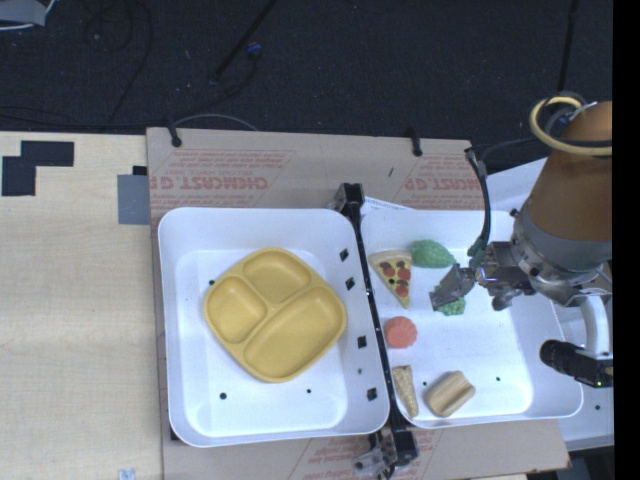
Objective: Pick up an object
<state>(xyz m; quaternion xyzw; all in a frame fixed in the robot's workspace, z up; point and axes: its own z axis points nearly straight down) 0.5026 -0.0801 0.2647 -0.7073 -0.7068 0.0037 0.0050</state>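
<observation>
I have the arm (570,193) reaching in from the right over the right bin (500,368), and its gripper (455,293) sits low near the bin's middle. The fingers look dark and close together, with a small green piece (453,307) right at their tips. I cannot tell whether they actually clamp it or merely touch it, nor how wide the gap is.

That green piece is small and lumpy, too hidden for me to read a long axis. Just above and left of it lies a larger green leafy lump (431,253), rounded, its longer side running left to right.

Beside that is a pizza slice (392,274), its tip pointing down toward the near edge. Below it sits a red round piece (401,332), then a bread roll (449,393) angled up to the right, and a tan wedge (404,389) by the divider.

The left bin (190,388) holds a yellow divided plate (275,313), turned at a slant.
</observation>
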